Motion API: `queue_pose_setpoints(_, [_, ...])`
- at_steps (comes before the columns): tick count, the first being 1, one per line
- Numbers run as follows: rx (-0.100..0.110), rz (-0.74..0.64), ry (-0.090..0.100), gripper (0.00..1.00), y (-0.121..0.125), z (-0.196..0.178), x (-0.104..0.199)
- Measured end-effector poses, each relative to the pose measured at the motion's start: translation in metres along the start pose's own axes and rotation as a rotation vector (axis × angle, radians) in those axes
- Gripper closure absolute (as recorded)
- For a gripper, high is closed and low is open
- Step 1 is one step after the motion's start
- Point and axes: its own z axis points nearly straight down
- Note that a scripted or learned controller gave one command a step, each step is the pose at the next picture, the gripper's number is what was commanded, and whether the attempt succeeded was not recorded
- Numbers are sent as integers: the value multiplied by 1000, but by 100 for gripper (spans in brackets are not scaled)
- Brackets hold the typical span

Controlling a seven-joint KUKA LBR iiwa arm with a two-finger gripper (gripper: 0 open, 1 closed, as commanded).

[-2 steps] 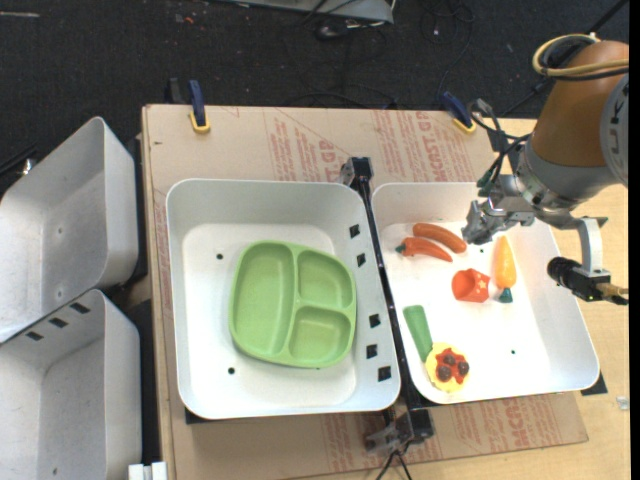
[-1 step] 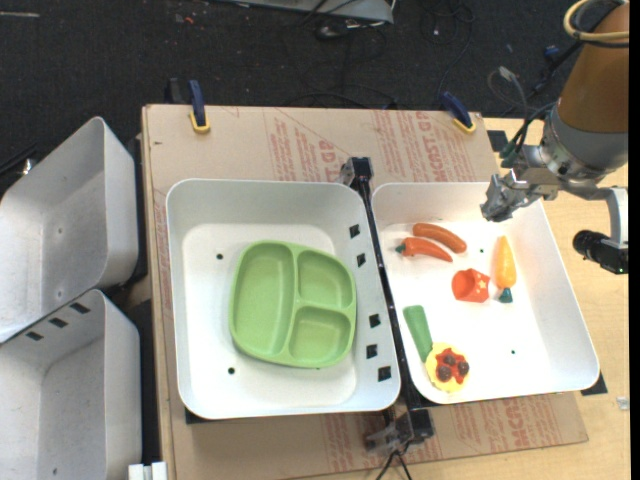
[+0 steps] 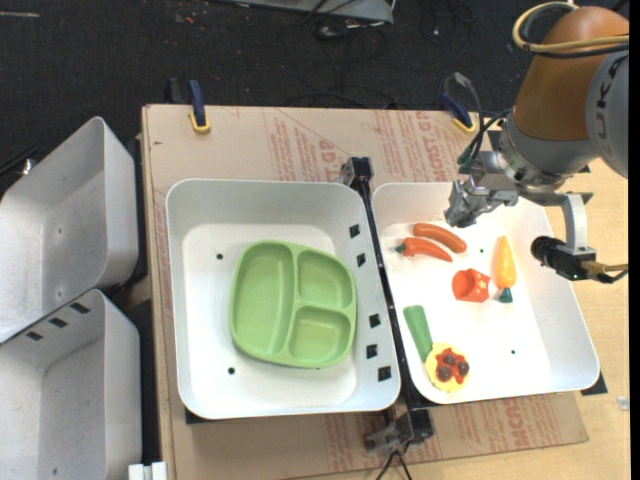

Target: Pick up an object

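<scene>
Hovers gripper (image 3: 462,214) low over right bin (image 3: 560,368) just above two sausages (image 3: 432,242), apparently lining up a grab; finger state impossible to tell here.

A single fixed camera sits above the table (image 3: 300,148) and looks down on it at a slant, far enough off to take in both white bins whole. The left bin (image 3: 190,298) lies around the frame's centre and the right bin (image 3: 560,338) toward 3 o'clock, their shared edge running from 12 to 6. The table's far edge lies toward 12 o'clock, with dark floor beyond it. The arm (image 3: 570,78) enters at about 2 o'clock. Two more white bins (image 3: 60,268) sit off the table at 9 o'clock.
</scene>
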Motion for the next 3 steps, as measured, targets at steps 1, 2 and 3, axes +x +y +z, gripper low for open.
queue_pose_setpoints(1, [1,-3,2,100,9,13,58])
queue_pose_setpoints(2, [-1,-2,1,100,14,4,109])
queue_pose_setpoints(3, [0,-2,1,100,19,18,165])
